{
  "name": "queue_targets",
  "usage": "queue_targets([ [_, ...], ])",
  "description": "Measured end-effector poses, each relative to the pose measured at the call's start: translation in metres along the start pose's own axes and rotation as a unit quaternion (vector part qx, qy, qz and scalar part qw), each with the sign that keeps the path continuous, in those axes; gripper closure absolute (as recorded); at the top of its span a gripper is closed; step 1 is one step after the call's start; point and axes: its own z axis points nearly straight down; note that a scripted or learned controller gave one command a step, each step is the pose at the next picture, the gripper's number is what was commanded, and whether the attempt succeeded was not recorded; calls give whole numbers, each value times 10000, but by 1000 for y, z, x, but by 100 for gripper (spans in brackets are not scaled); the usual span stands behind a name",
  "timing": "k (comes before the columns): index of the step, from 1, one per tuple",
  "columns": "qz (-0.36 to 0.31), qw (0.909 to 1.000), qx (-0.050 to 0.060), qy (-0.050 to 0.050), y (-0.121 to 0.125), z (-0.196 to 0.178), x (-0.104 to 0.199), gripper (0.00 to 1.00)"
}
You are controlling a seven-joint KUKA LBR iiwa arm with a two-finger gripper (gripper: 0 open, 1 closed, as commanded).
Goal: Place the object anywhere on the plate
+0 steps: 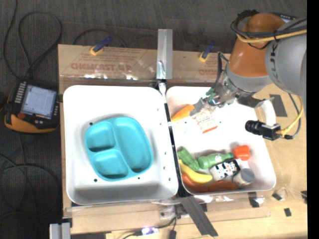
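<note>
Carrot (181,111) is my best guess at your object: the orange piece against the left wall of the right bin (259,133), at its far end, just beside the gripper (213,99). From the overhead camera, its long axis runs at a slant, the blunter end toward the gripper, the tip toward the divider between the bins. You cannot tell from here how the gripper's tips stand, and nothing visibly sits in them. The blue plate (118,147) in the left bin (75,183) carries nothing, so by my reading you have the whole job left: grasp, lift, carry across, set down. The other toys lie heaped at the right bin's near end, well apart from the carrot.
</note>
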Motion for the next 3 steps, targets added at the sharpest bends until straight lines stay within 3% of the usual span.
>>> queue_targets([
  [1, 466, 9989, 19, 2, -9, 34, 69, 100],
  [2, 1449, 9894, 17, -9, 24, 34, 83, 100],
  [3, 1367, 9906, 22, -11, -43, 32, 77, 100],
])
